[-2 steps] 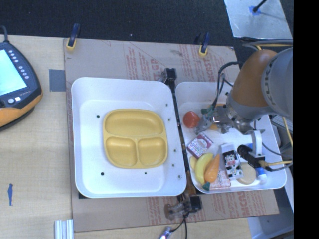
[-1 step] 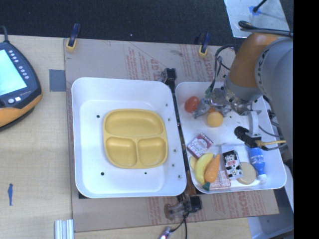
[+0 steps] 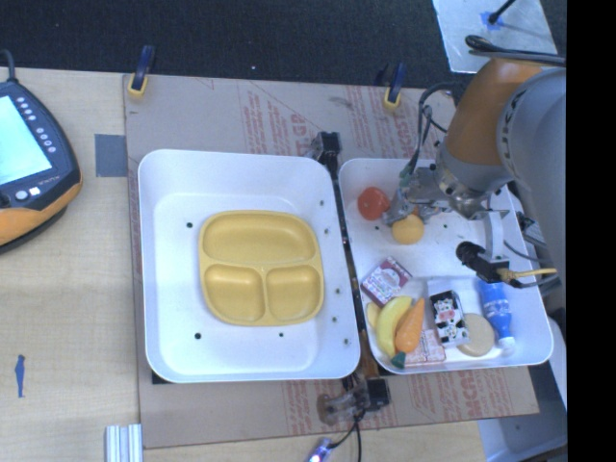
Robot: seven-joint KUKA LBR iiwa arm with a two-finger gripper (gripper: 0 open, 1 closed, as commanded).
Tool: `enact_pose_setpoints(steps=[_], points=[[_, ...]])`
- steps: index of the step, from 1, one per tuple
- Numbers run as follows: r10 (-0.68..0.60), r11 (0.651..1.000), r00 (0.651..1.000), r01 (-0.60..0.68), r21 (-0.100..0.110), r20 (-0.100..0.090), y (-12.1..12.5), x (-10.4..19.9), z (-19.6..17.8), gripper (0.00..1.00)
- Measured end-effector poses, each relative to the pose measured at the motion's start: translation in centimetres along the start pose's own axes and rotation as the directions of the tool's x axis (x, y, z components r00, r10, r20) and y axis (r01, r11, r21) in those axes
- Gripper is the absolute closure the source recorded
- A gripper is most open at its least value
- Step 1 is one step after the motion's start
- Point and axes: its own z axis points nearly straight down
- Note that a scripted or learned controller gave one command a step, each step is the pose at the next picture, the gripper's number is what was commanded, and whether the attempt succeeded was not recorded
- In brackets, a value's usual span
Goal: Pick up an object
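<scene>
The tool point(image 3: 412, 212) hangs low in the right bin point(image 3: 539, 354), right at a small yellow fruit point(image 3: 408, 229); whether it is spread or clamped I cannot tell. A red tomato point(image 3: 372, 202) lies just beside. A yellow divided tray point(image 3: 261, 266) sits in the left bin point(image 3: 164, 287).

The yellow divided tray point(image 3: 260, 266) is lying in the white left bin point(image 3: 164, 258), while the white right bin point(image 3: 525, 349) is showing a red ball point(image 3: 372, 202), a yellow banana point(image 3: 390, 323), an orange carrot point(image 3: 410, 327) and a blue bottle point(image 3: 497, 313) (its cap is white).
</scene>
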Motion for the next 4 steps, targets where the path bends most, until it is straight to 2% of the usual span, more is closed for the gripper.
enact_pose_setpoints(steps=[1, 2, 3, 4], points=[[0.000, 1.000, 1.000, 0.000, -0.002, 0.000, -2.9, 8.8, -9.0, 1.00], [0.001, 1.000, 1.000, -0.001, -0.001, 0.000, -2.9, 8.8, -9.0, 0.00], [0.003, 1.000, 1.000, -0.003, -0.002, 0.002, 1.8, 1.5, -3.1, 0.00], [-0.001, 1.000, 1.000, 0.001, -0.001, 0.002, 2.6, 1.9, 1.0, 0.00]])
